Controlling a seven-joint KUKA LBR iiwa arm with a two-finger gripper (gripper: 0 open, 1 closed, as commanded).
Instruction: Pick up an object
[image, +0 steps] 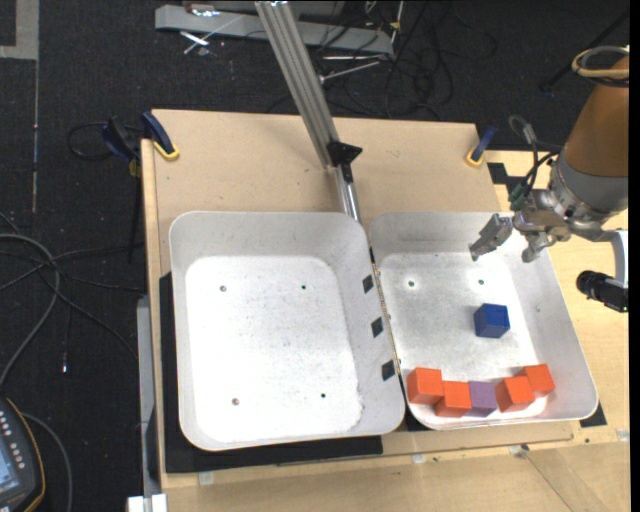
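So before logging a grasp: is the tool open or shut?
Open: the tool hangs over the right bin with its fingers spread, nothing between them.

Dark carpeted floor (70, 90) strewn with black cables (40, 270) around wooden bench (260, 170).

- Blue cube (491, 320), below the gripper (511, 243)'s grey metal fingers.
- Orange blocks (427, 385) and one purple block (483, 397), farther below the fingers.
- White bins (200, 300), finely speckled dark, left of the fingers.
- Tan bench (250, 160).
- Arm (600, 140) orange over grey.
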